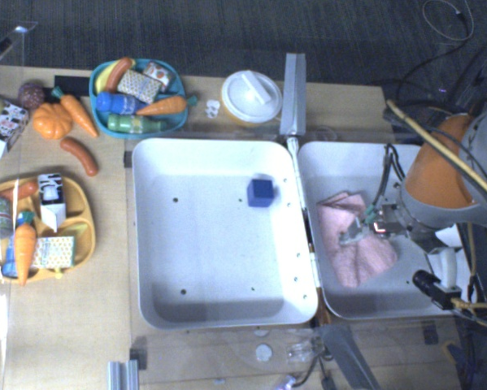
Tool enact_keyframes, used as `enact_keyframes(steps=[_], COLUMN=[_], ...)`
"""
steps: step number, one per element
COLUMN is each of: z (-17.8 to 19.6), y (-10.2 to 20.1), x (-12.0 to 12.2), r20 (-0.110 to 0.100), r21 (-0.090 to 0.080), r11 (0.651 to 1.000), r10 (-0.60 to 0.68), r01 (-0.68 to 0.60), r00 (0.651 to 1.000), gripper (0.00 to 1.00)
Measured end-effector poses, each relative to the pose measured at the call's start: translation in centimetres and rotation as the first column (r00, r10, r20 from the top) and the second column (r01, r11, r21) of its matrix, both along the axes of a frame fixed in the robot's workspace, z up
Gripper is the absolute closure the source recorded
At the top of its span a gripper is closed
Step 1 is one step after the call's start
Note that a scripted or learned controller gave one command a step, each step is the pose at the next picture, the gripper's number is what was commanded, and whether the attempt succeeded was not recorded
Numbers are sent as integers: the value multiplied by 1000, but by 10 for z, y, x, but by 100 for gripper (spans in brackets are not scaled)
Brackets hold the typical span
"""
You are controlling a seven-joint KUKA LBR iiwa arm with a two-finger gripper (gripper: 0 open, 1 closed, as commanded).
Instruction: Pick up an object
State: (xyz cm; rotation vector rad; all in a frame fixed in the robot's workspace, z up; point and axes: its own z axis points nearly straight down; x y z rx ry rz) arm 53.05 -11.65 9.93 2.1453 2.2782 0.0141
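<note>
Gripper [358, 232] sits low in the right bin [341, 299], right of centre in the frame, touching a crumpled pink cloth [353, 254]; whether it grips cannot be told. Blue block [261, 192] lies in the left bin [219, 299], upper right part.

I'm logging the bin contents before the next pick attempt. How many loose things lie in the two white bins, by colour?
Blue: 1, the blue block in the left bin.
Pink: 1, the pink cloth in the right bin, with the claw over it.
Total: 2
</note>
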Motion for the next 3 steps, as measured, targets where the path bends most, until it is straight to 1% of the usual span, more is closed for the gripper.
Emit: enact_keyframes(steps=[1, 2, 3], z=[-6, 24, 168], y=[9, -46, -4], x=[71, 69, 114], r20=[5, -11, -8], r21=[-4, 0, -5], r11=[981, 981, 789], r10=[192, 196, 614], r01=[-192, -196, -614], r00=[981, 981, 789], gripper=[0, 0, 0])
